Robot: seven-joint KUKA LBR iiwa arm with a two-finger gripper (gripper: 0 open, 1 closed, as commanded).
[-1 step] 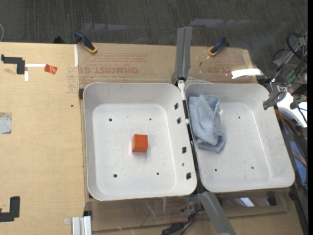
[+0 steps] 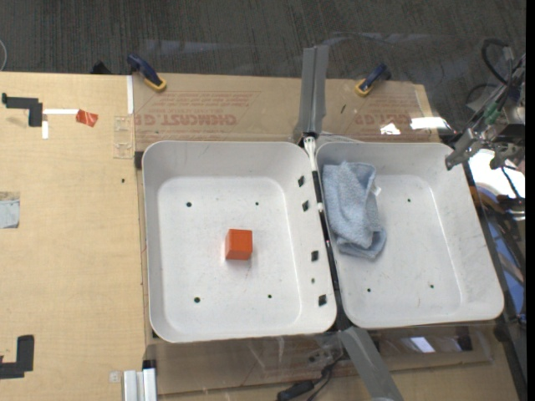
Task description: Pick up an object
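Observation:
An orange-red block (image 2: 239,245) lies on the floor of the left white bin (image 2: 167,224), a little below its middle. A crumpled blue-grey cloth (image 2: 353,209) rests in the right white bin (image 2: 451,249), against its left wall and toward the far side.
The bins meet at a row of black clips (image 2: 318,224). Behind them lies brown cardboard (image 2: 217,111) held by two blue-and-yellow clamps (image 2: 147,72). A grey metal bar (image 2: 313,90) stands at the back centre. Cables and dark hardware (image 2: 493,124) crowd the right edge.

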